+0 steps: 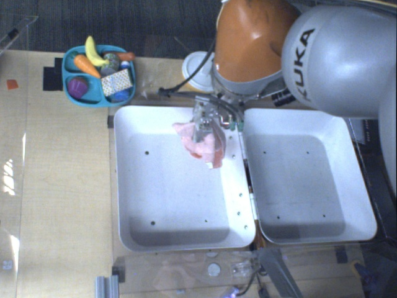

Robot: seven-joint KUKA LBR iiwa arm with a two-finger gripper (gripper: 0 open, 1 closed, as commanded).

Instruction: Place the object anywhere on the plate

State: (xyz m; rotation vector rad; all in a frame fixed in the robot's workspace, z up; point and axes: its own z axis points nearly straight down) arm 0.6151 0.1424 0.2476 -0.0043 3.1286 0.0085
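A floppy pink object (200,145) with a red edge hangs at the upper right of the left bin (155,191). My gripper (205,128) comes straight down onto its top, and the fingers look shut on it. The pink piece drapes below and to both sides of the fingertips. A blue divided plate (69,79) lies on the bench beyond the left bin's far left corner, well left of the gripper. It carries a toy banana (94,52), a carrot (85,65), a purple piece (77,87) and a speckled block (118,81).
The right bin (310,185) lies beside the left one, under the arm's big grey body (335,54). A white round dish (197,69) stands behind the bins, partly hidden by the orange wrist band (251,33). Bare wooden bench stretches to the left.
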